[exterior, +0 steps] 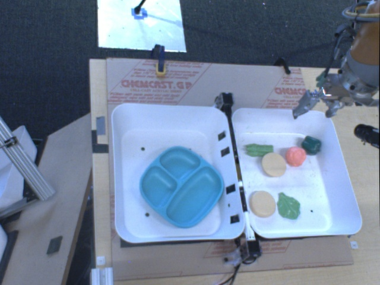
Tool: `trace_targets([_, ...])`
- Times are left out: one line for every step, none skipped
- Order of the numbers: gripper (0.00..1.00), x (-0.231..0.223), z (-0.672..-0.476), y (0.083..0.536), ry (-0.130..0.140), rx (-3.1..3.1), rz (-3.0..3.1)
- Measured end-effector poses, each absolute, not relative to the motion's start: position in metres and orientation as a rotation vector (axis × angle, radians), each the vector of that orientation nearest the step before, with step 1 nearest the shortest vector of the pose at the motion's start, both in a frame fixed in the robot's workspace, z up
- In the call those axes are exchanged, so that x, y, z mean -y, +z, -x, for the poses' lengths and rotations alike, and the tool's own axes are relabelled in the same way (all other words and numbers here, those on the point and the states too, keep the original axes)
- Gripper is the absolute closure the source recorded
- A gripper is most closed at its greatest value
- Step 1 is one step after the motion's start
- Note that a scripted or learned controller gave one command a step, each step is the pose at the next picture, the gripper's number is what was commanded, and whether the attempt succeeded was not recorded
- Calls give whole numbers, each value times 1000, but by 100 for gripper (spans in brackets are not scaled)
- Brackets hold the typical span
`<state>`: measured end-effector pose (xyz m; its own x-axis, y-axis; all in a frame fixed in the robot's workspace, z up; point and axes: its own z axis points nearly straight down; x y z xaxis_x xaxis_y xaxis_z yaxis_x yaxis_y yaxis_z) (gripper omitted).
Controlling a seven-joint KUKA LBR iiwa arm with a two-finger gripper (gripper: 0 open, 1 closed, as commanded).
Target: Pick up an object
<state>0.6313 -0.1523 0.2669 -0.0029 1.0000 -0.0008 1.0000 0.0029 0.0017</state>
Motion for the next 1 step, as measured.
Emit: trace_targets([0,149,-628,225,-1,-2224,-2219])
